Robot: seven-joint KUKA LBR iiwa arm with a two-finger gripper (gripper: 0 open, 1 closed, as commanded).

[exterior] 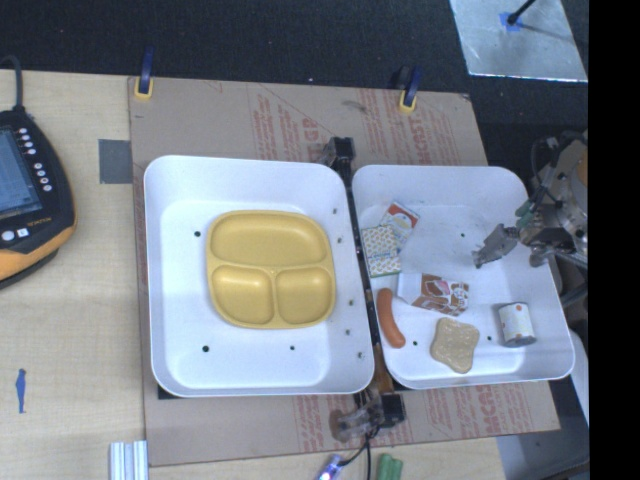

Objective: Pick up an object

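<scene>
My gripper (512, 255) hangs over the right side of the right bin (455, 186), reaching in from the right edge. Its fingers (490, 247) stand apart with nothing between them, so it is open. Below it, a small silver can (515, 323) lies on its side near the bin's right wall. A tan bread slice (455, 344) rests at the front. An orange-red sausage (390, 318) lies by the left wall. A brown patterned packet (441, 293) sits mid-bin. Two small packets, one checked (380, 249) and one white and red (402, 215), lie at the back left.
The left bin (180, 268) holds a yellow divided plate (270, 268). A handheld controller (25, 203) sits on the bench at far left. Clamps (408, 88) pin the cardboard sheet at the back.
</scene>
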